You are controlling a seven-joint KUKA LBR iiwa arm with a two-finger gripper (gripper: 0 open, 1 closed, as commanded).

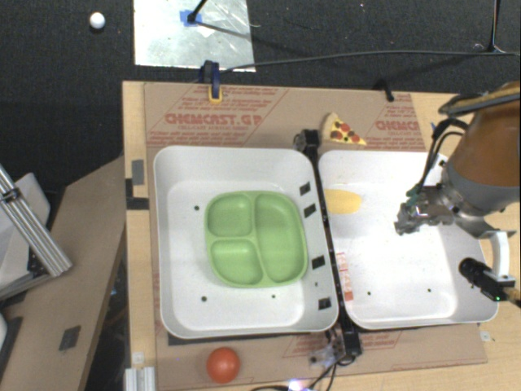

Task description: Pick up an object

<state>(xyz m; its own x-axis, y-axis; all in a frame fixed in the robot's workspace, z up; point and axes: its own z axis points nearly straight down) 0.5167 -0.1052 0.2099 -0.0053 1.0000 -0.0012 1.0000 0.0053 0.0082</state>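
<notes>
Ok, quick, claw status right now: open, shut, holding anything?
Claw: cannot be told from this view; it hangs over the right shallow white bin, with the pale yellow oval object lying apart to its left.

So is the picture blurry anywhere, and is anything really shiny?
Camera view: the foil sheet at the top glares brightly; the gripper looks soft and smeared, too blurry for detail; the green tray is sharp; the white bins are evenly lit with faint shadows.
</notes>
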